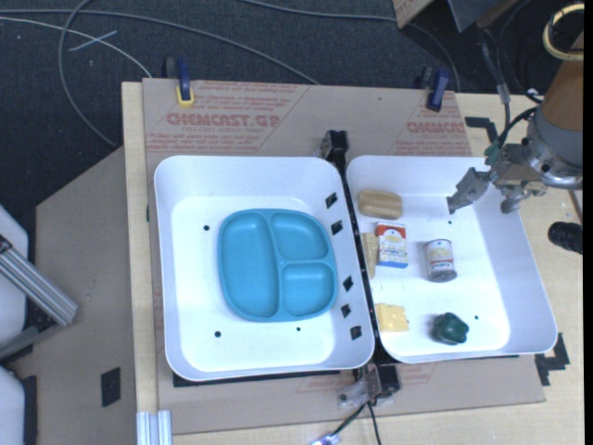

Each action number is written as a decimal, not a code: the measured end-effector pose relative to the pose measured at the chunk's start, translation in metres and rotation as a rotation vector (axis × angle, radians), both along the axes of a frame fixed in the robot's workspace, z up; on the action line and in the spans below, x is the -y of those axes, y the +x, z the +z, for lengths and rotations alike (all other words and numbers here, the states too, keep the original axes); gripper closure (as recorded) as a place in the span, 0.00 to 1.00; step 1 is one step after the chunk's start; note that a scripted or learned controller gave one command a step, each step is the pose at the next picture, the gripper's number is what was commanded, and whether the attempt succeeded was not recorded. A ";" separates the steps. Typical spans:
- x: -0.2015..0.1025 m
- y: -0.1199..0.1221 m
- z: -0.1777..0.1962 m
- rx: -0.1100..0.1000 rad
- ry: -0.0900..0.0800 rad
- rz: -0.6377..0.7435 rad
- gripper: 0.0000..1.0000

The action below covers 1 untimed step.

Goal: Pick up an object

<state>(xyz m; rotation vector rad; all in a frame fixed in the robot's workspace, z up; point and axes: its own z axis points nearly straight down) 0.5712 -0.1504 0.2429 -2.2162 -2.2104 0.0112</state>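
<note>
- Nearest the camera, at the bench's 6 o'clock edge, a metal clamp [371,392] joins the 2 white bins where they meet.
- Left bin [176,248]: 1 blue divided plate [276,264] lies flat at its centre, with 3 compartments, all bare.
- Along the seam between the bins, at 9 o'clock of the right bin [519,295], sit a red-and-white carton [392,245] and, toward 6 o'clock from it, a yellow cheese-like block [393,318]; both lie close to the wall.
- At 12 o'clock of the carton rests a tan bread-like roll [380,203], apart from the others.
- Just to 3 o'clock of the carton stands a small can [440,259], near it but not touching, with bare floor on its far side.
- At 5 o'clock of the right bin lies a dark green object [450,327], well apart from the can.
- Gripper [486,191]: it hovers at about 1 o'clock over the right bin, fingers spread and released, nothing between them.
- Step in hand, as I judge it: choosing and approaching a target. The can or the green object look like the easiest picks, since each has free space around it.
- To do it well: centre the spread fingers over 1 item only, align them across its narrow side, descend straight, and close only once the item sits between the fingers. Avoid the carton and cheese, where the wall could block 1 finger.
</note>
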 end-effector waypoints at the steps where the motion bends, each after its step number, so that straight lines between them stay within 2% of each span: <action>1: 0.000 0.002 0.007 0.013 -0.002 0.003 0.00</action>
